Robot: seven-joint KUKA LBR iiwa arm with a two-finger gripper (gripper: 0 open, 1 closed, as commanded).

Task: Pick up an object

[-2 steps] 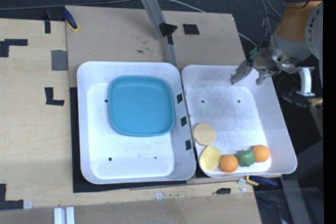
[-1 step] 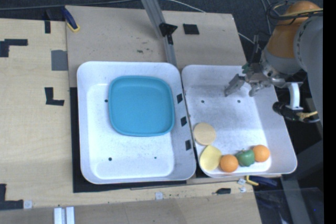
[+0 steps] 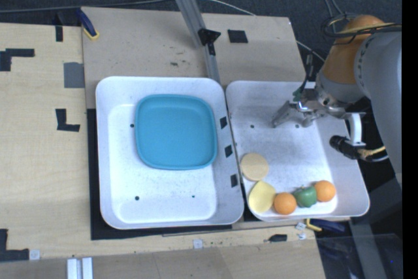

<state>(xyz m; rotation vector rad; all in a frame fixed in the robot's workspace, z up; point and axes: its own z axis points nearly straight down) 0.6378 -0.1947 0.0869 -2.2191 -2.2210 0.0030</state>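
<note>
No readable text.

No letters, numbers, brands or signs can be read on anything in the camera view. The black marks on the table (image 3: 39, 140) are plain tape pieces, not characters, and the dark specks on the bins (image 3: 163, 206) are too small to tell.
</note>
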